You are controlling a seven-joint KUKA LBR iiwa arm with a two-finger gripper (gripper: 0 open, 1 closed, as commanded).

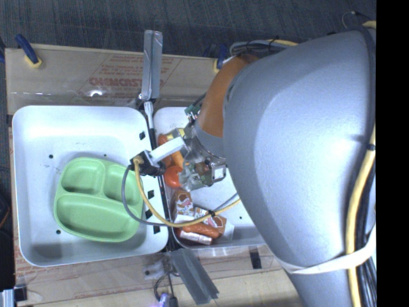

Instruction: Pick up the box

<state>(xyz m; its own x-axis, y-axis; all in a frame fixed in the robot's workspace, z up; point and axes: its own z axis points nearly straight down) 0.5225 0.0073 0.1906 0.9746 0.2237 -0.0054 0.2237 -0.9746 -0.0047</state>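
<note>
- Arm [300, 146]: you see its grey body filling the right half of the frame, orange band [220, 104] at upper centre, wrist pitched down and left into the right bin [167, 117].
- Left bin [25, 171]: sits in the left half and holds a green divided tray [96, 200], well apart from the target.
- Right bin: mostly hidden under the arm. Visible contents are an orange item [173, 175] just under the wrist and the box below it.
- Box [197, 221]: lower centre of the frame, at the near end of the right bin, brown and white printed carton, lying flat and skewed. My read: light, thin card, stiff enough but crushable, glossy so it may slip. Take it across the short sides near the middle, with modest force.
- Yellow cable [137, 200]: loops from the wrist across the bin divider, and could snag on descent.
- Gripper [185, 165]: sits above the orange item, up-frame of the box and not on it. Finger state: can't tell, the hardware clutter hides the tips. Nothing visibly held.
</note>
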